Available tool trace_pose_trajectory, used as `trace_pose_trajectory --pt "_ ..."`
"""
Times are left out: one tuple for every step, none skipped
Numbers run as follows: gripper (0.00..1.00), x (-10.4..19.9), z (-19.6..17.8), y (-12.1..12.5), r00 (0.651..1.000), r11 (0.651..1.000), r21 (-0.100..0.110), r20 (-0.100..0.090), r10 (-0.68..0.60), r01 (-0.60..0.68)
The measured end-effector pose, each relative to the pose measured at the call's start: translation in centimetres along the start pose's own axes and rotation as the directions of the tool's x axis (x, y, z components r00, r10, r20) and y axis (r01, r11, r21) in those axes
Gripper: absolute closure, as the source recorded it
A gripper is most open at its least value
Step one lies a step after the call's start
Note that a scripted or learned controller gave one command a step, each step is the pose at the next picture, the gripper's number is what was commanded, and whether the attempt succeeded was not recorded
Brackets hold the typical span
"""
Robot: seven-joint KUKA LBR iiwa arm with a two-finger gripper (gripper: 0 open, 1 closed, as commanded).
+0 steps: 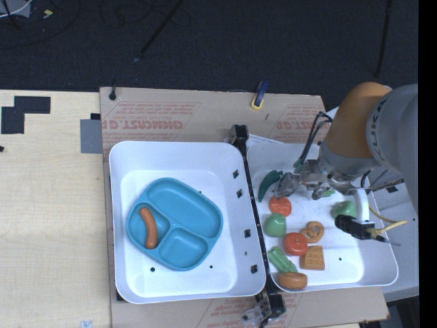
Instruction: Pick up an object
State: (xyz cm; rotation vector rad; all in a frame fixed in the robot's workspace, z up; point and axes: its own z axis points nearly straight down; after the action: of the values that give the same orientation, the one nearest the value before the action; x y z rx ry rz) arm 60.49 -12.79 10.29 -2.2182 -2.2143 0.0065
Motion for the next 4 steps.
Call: trace_pose_trajectory --pt "0.00 0.1 1.4 0.1 1.000 1.000 -0.009 0.002 0.003 -0.003" --pt "1.00 0.0 0.2 0.2 1.000 1.000 -0.011 -0.001 0.006 -0.006" --pt "1.00 0.2 -4.6 1.1 1.000 1.000 -0.011 0.002 -0.002 0.002" --pt "1.00 1.2 -9.9 1.6 1.000 1.000 -0.012 0.002 -0.003 0.003"
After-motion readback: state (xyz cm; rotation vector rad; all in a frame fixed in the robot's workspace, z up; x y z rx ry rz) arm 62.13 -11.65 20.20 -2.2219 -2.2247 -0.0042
